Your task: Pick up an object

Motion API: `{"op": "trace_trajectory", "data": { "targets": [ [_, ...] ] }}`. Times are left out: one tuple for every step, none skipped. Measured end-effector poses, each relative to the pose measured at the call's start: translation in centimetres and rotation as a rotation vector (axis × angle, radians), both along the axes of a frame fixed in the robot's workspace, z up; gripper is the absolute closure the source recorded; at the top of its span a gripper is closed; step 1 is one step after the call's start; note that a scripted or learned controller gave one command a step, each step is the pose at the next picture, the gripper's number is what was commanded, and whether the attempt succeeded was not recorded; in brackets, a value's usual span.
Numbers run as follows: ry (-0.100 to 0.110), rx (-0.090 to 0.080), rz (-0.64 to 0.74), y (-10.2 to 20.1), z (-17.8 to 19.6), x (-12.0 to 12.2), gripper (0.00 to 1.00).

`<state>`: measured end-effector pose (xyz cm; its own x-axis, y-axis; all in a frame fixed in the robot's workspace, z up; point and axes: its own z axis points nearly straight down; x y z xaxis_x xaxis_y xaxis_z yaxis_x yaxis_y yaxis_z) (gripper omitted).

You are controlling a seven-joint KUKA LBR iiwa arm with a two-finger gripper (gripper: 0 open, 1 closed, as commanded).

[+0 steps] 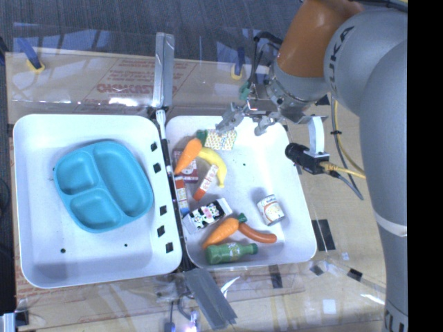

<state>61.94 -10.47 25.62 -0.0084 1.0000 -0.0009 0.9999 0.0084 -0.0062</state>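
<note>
My gripper (246, 122) hangs over the far edge of the right bin (297, 206), its two fingers (228, 121) spread apart and open with nothing between them. Just below the left finger lies a small speckled yellow-white block (221, 140). Nearer in the bin lie a carrot (187, 155), a banana (214, 164), a red and white packet (205, 182), a black and white box (208, 215), a second carrot (222, 231), a red sausage (258, 234), a green bottle (230, 252) and a small can (271, 209).
The left bin (41, 254) holds a blue divided plate (104, 184). A metal divider post (164, 68) stands between the bins at the back. The arm's grey body (374, 116) and its cables fill the right side.
</note>
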Motion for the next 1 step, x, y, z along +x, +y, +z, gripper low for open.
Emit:
{"op": "trace_trajectory", "data": {
  "targets": [
    [-0.010, 0.000, 0.138, -3.85, -15.21, -0.28, 0.00]
  ]
}}
